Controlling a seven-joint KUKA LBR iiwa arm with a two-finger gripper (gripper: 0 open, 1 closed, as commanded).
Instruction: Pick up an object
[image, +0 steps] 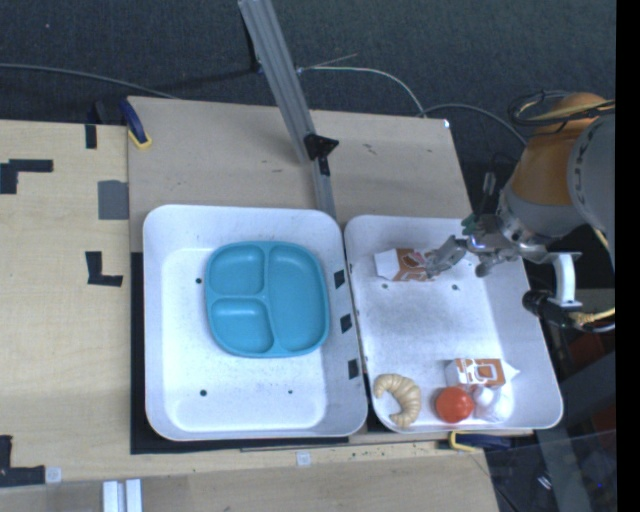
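Camera view, left to right. Left bin (160, 330): holds a blue divided plate (267, 298), three compartments, lying flat near the bin's centre. Nothing readable on it.

Right bin (520, 340): small white-and-orange packet (402, 264) near the upper left corner, print too small to read, no brand legible. Right end of packet sits at the gripper (441, 260); touching or just beside, cannot tell. Finger state not resolvable at this angle, cannot tell whether spread or closed, or whether anything sits between them.

Along the lower edge of right bin: tan croissant-shaped item (400, 396), curled, lying flat. Just right of it a red ball-like item (454, 404), possibly a tomato, touching or nearly touching a second white-and-orange packet (482, 374). Orange square graphic on that packet, text unreadable. Pale crumpled bit under the packet's lower right, hard to identify.

Arm (560, 170) enters from right, orange band above the wrist, upper part cut off by frame edge. Wrist hardware blurred, details unclear.
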